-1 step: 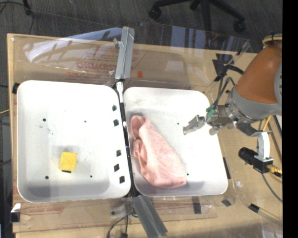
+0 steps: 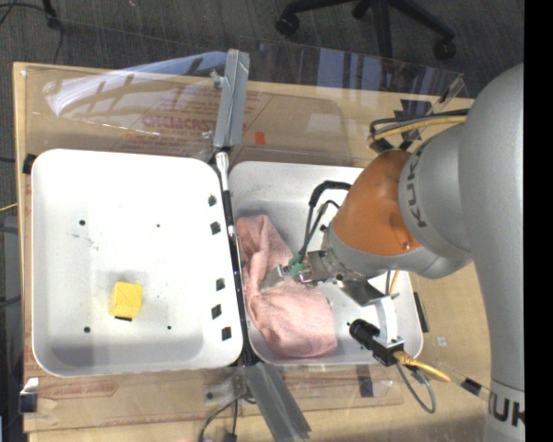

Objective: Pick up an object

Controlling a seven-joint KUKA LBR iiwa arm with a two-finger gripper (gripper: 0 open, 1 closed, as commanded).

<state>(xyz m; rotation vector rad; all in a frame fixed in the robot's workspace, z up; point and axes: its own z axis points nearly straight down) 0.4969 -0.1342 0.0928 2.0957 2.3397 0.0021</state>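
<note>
One crumpled (perhaps folded) pink cloth (image 2: 281, 293)

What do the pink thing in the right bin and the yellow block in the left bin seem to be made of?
The pink cloth looks like soft, matte fabric, perhaps terry towel: it lies crumpled in folds with a fuzzy surface. The yellow block seems to be foam or sponge, given its dull finish and slightly rough square face, though plastic cannot be ruled out at this size.

The pink cloth (image 2: 281, 293) looks soft, matt and creased. The yellow block (image 2: 127, 299) seems spongy and dull. Both bins, left (image 2: 120, 191) and right (image 2: 276, 180), are smooth white plastic with faint sheen. The table (image 2: 295, 118) shows bare wood under clear glossy sheeting. The arm's orange band (image 2: 373, 212) is glossy.
</note>
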